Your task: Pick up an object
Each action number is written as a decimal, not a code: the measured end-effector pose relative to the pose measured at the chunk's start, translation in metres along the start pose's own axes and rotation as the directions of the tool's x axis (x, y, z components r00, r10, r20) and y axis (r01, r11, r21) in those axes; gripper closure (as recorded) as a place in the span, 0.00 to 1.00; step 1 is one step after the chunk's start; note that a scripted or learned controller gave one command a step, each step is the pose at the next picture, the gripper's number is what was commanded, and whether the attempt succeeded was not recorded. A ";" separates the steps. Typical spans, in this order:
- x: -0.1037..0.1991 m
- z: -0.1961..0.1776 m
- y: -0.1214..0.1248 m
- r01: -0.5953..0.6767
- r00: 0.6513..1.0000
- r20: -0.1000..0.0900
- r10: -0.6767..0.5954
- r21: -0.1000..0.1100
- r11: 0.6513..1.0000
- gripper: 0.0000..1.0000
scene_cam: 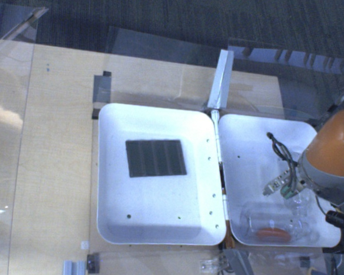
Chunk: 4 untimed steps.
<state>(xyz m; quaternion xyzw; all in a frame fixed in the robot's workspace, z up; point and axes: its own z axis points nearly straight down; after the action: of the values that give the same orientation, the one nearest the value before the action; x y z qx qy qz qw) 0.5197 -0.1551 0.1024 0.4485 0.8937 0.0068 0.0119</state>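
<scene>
A clear plastic bottle-like object point(266, 221) lies on its side near the front edge of the right bin point(248, 152), with a red-orange part point(273, 234) along its lower side. My gripper point(282, 187) hangs over the right half of that bin, just above and behind the clear object. The grey arm with its orange band point(336, 147) comes in from the right. A black cable point(278, 149) loops off the wrist. A dark grey ribbed rectangular pad point(156, 158) lies flat in the left bin point(153, 221), far from the gripper.
A raised divider point(219, 173) separates the two bins. A grey metal bar point(220, 78) stands behind the gap between them. The wooden bench point(46, 154) stretches to the left. Brackets and cables point(238, 272) sit below the right bin's front edge.
</scene>
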 end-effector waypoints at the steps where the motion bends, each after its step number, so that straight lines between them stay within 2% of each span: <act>1: -0.001 0.011 0.009 0.127 0.992 -0.003 -0.127 0.012 0.992 1.00; 2: 0.033 -0.025 0.042 -0.022 1.000 -0.010 0.023 0.017 1.000 1.00; 3: 0.037 0.011 0.036 -0.029 1.000 -0.004 0.029 0.010 1.000 1.00; 4: 0.064 -0.083 0.074 -0.473 0.881 0.000 0.473 0.020 0.881 1.00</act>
<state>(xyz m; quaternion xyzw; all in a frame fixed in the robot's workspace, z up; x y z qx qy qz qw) 0.5388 -0.0599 0.1858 0.6528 0.7575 0.0021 0.0033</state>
